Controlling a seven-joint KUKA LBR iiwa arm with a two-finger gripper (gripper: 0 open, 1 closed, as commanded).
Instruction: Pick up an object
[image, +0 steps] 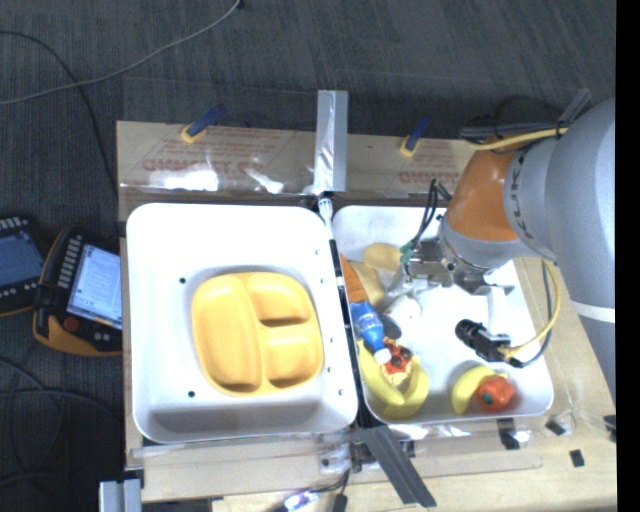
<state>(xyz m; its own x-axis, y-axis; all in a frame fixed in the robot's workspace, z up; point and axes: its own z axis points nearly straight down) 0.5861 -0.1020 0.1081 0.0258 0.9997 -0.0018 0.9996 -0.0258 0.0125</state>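
Far left: yellow divided tray (258, 330), smooth plastic, in the left bin (160, 240). Right bin (535, 385) crammed with toy food: blue bottle (367, 327), glossy banana (392, 392), a yellow-and-red fruit (484, 391). End effector (412, 281) down near the bin's upper middle, can't tell its state. Closest target probably the pale rounded piece (380, 257), just left of it.

Two white bins (150, 330), smooth glossy plastic | yellow divided tray (258, 330), smooth plastic with soft sheen | bench (250, 160), pale wood under shiny clear film | arm (570, 200), matt grey shell with glossy orange band | floor (100, 60), rough dark carpet
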